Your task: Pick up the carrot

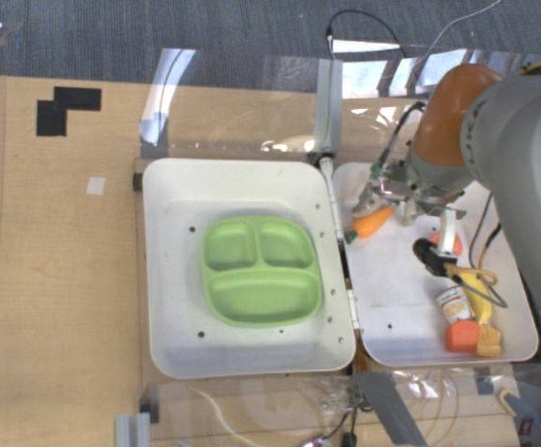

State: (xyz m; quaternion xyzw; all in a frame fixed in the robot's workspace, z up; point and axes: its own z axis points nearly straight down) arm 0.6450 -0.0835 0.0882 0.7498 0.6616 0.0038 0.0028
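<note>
Camera view, end effector [388, 203] partly hiding carrot [373, 223], fingers indistinct

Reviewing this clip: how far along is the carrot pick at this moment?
Done: the arm has reached into the right bin, with the gripper right above the carrot. In hand: nothing visibly gripped; the carrot lies on the bin floor near the left wall. Left: closing on it and lifting. The green plate sits in the left bin.

My jaws [388, 203] hover just over the carrot [373, 223] in the right bin [391, 329]; a green plate [261, 270] sits in the left bin [172, 277].
</note>
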